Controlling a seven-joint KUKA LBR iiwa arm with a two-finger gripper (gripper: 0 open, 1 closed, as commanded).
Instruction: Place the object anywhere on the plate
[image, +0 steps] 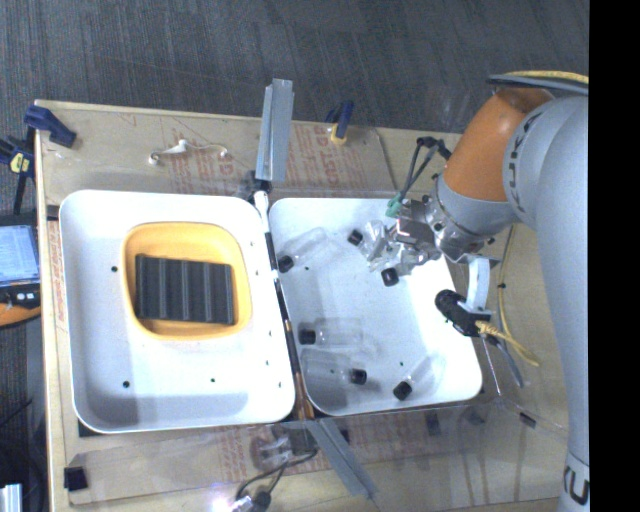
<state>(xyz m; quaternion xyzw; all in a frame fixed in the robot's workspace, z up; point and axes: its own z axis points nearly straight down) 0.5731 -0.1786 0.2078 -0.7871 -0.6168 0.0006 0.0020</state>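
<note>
A yellow plate (185, 240) with a dark ridged insert (186, 290) lies in the left bin (90, 380). Several clear bottles with black caps lie in the right bin (460, 385): one near its left wall (308, 244), one low in the middle (338, 336) and one by the front right corner (417, 376). My gripper (398, 248) is low over the right bin's upper right part. A clear bottle (376, 240) lies right against it, with a black cap (390, 277) just below. Whether the bottle is gripped is hidden.
The arm's grey body and orange band (490, 150) cover the right bin's far right corner. A metal rail (273, 130) stands behind the divide between the bins. Blue clamps (45, 122) sit on the bench's back edge.
</note>
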